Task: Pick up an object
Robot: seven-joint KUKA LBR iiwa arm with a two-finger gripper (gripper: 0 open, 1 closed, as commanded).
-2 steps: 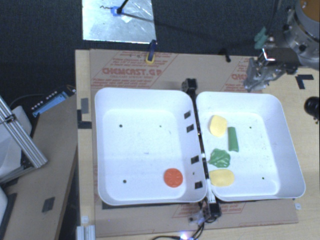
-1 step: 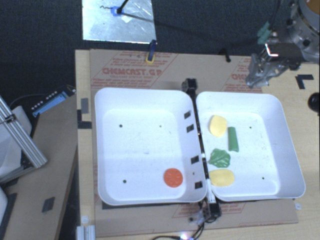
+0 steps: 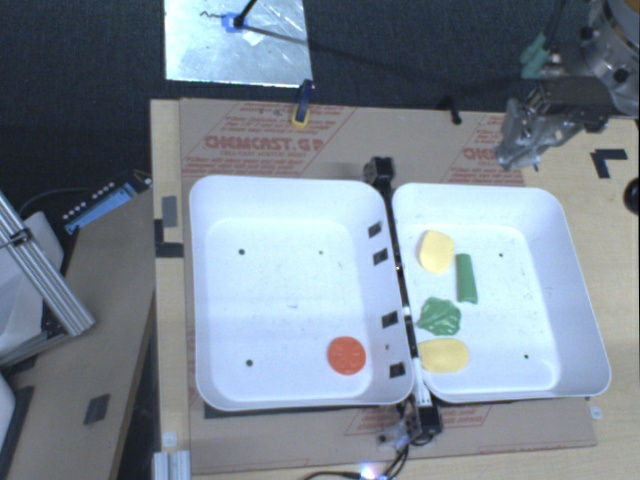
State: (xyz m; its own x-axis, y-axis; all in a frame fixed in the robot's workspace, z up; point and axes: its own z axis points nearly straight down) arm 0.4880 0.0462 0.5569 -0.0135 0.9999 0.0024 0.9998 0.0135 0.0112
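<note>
**Gripper parked beyond the right bin, nothing picked yet**

You have four candidates in the right bin: a pale yellow piece toward its far left, a green stick just beside it on the right, a green leafy piece nearer, and a yellow oval nearest of all, close to the divider. A lone orange disc lies in the left bin, near its front edge.

All of them look like small toy foods, so expect them to be light and probably smooth; a shallow pinch may let them slip. The stick is likely the easiest: stiff, narrow, best taken across its short width at mid-length. The disc lies flat and offers little to pinch. The leafy piece looks irregular and may flex.

The gripper hangs beyond the far rim of the right bin, over the board, pointing down, well apart from every object. Nothing sits between its fingers; whether they are spread or closed you cannot tell at this angle.
</note>
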